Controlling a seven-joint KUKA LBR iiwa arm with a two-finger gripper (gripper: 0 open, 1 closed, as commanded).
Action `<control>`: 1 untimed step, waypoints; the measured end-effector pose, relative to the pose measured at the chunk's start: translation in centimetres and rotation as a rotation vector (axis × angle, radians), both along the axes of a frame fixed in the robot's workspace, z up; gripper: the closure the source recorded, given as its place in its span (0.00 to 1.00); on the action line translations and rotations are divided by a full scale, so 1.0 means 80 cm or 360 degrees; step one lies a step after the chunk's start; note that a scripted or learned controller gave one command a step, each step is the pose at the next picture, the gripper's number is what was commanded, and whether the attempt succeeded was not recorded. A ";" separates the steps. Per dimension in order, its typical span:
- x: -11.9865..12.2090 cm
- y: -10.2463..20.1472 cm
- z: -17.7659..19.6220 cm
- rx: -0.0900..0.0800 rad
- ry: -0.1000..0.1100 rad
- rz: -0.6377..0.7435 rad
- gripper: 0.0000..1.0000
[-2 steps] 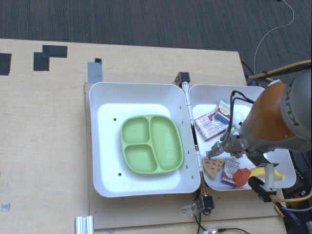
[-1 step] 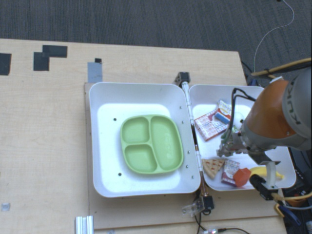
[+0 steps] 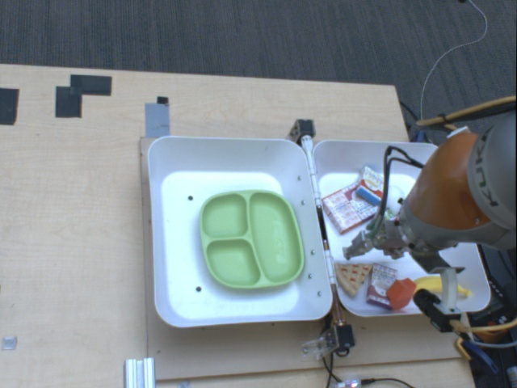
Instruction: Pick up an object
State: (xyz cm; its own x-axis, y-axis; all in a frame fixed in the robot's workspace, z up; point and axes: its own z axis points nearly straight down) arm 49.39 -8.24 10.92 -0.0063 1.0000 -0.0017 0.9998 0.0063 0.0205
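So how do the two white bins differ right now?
The left bin holds one thing, a green divided plate lying flat in its middle; the right bin holds a clutter of small things, including a red and white packet and a triangular cracker. The arm reaches over the right bin, not the left. Both are shallow and white.

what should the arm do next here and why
Probably lower straight down. The gripper hangs in the right bin over the gap between the red-and-white packet and the toy pizza slice, with nothing seen between its fingers, so the pizza slice looks nearest.
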 end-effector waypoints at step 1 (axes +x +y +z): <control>-0.006 -0.002 -0.028 0.0003 0.0021 -0.0007 0.00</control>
State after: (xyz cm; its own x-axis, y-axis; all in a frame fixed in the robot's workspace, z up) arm 48.89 -8.40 8.69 -0.0018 1.0000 0.0000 1.0000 0.0018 0.0071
